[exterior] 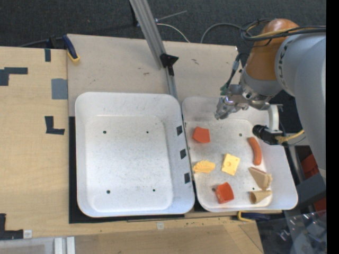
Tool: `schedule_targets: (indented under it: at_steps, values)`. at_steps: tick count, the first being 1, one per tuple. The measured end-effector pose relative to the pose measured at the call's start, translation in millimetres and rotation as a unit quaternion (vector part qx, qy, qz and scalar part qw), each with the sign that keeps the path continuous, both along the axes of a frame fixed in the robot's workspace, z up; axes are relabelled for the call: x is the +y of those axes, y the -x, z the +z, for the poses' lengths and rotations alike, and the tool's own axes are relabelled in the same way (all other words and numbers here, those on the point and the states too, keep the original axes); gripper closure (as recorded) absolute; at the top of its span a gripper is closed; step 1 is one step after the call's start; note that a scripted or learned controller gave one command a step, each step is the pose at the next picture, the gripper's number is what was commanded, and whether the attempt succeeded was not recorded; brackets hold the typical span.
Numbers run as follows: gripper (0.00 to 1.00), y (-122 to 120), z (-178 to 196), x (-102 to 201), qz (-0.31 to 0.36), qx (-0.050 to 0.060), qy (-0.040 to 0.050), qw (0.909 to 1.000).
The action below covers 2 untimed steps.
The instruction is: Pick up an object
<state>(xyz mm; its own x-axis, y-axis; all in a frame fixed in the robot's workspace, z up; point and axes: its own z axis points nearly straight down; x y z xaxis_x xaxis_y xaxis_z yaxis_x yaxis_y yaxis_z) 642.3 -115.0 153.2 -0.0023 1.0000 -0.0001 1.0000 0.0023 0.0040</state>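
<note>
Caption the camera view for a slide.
Grey arm's two-finger gripper hovers at the far edge of the right white bin holding small food-shaped toys.

A single fixed camera is looking down at a slant from above the bench, taking in both shallow white plastic bins (79, 142) side by side, with the grey, orange-banded arm (296, 57) entering from the right.
</note>
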Motion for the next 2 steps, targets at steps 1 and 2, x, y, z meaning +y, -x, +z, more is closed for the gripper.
schedule_targets:
  at_steps: [1,2]
  values:
    - [1.00,5.2,49.9,-7.1,-0.001,0.000,0.0006,1.0000]
    - [1.00,4.1,91.9,-6.9,0.000,0.000,0.0005,1.0000]
